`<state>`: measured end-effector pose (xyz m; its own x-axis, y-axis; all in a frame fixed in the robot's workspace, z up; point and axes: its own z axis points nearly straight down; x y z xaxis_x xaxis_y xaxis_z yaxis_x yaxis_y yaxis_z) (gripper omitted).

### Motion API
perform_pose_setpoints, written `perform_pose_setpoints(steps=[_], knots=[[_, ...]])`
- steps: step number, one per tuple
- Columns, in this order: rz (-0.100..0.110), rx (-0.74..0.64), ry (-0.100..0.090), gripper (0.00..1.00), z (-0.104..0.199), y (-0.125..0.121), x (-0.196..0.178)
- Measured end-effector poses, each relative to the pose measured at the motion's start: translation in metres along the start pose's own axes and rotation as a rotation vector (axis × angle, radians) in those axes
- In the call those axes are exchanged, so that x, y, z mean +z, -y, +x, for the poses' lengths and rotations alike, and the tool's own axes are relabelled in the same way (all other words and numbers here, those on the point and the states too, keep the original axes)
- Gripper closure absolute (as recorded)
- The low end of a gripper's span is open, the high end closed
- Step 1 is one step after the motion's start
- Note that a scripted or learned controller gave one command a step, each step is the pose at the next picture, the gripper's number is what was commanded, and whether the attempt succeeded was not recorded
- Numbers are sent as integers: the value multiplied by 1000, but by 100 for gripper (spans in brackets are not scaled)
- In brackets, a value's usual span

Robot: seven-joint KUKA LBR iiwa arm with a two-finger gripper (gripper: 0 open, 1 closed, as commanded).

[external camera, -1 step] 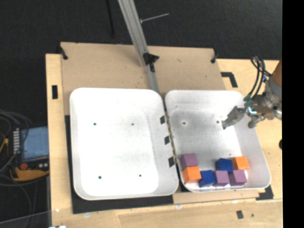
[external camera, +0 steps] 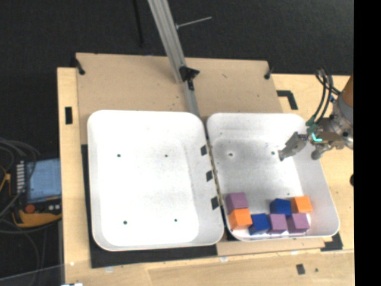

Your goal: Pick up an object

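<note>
Two white bins sit side by side on the tabletop; left bin beside right bin. A metal pole slants above them. Blocks cluster at right bin's near edge: purple, orange, blue, touching. Claw hovers over right bin's far-right part, fingers spread apart, gripping nothing, well apart from blocks.

bench: light wood | on it: left white bin, right white bin, side by side
</note>
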<state>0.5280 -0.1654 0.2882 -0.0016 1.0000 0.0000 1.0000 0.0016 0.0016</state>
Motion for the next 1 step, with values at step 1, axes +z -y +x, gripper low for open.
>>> perform_pose_setpoints(steps=[1], knots=[[5,3,1,0,-8,0,44]])
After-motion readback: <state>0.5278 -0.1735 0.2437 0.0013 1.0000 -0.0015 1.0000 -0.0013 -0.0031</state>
